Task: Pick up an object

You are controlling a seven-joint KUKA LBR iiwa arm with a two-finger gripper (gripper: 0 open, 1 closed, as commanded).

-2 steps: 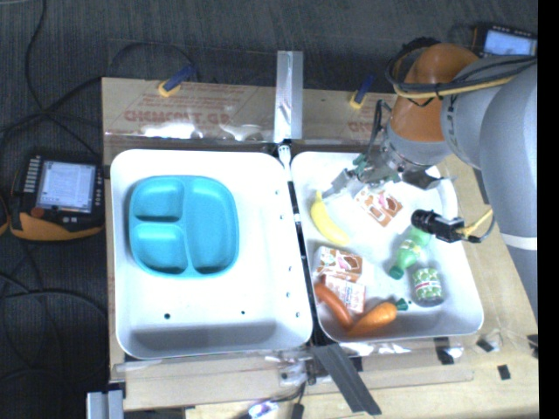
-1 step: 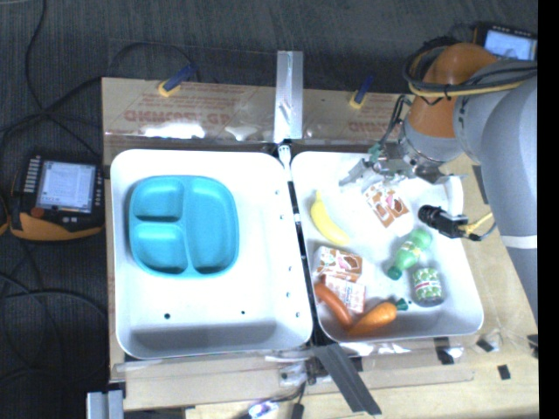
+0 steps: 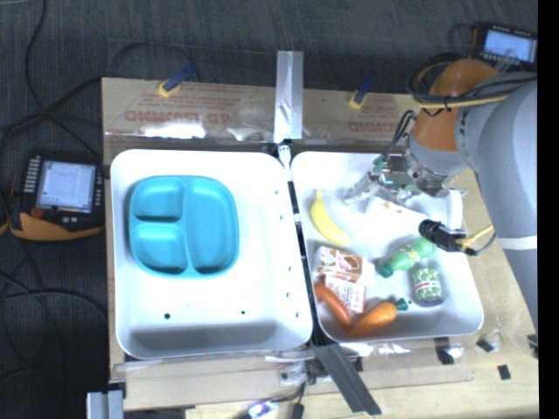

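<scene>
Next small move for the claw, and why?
Probably shift the claw toward the banana and lower. It hovers at the back of the right bin with nothing between its fingers, and the banana lies nearest, apart from the other items.

Smooth glossy white plastic in both bins. Matt turquoise plastic for the divided tray. Waxy yellow on the banana and orange on the carrot (toy plastic, seemingly). Printed paper on the small carton. Brown cardboard across the bench.
</scene>
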